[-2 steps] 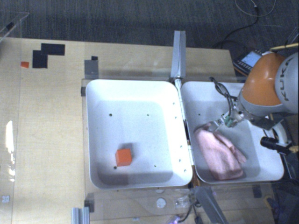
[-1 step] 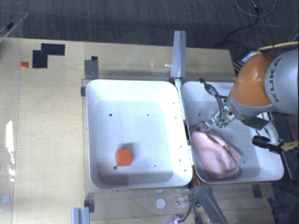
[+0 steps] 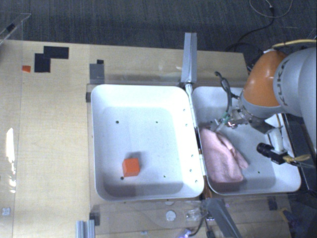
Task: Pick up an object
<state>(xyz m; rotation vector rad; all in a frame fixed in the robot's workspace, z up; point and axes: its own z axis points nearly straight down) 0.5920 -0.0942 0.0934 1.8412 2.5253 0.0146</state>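
**Camera view: arm low over the pink cloth in the right bin**

Camera view looks down on two shallow white bins set side by side on a pale wooden bench. The arm, grey with an orange band, reaches in from the right and hangs over the right bin. Its gripper sits at the upper end of a crumpled pink cloth, which lies against the bin's left wall beside the divider. From this slant the tool is a small tangle of metal and cable, and whether it is spread or closed, or has any cloth in it, cannot be told.

The other candidate is a small orange cube, alone in the lower left part of the left bin, well apart from the arm.

Judging by position, the cloth is the target in hand. To do it well, the arm should come straight down onto a raised fold, not the flat edge, close firmly, and lift vertically so the fabric does not drag over the divider. Soft cloth can slip out or come up by only a corner, so a slow lift would show whether the grasp has taken.

The bin floors are smooth white plastic with a few dark dots. The bench carries black markers and a small orange tag at its far left. A grey post rises behind the bins, dark carpet lies beyond, and a thin cable curls at the top right.
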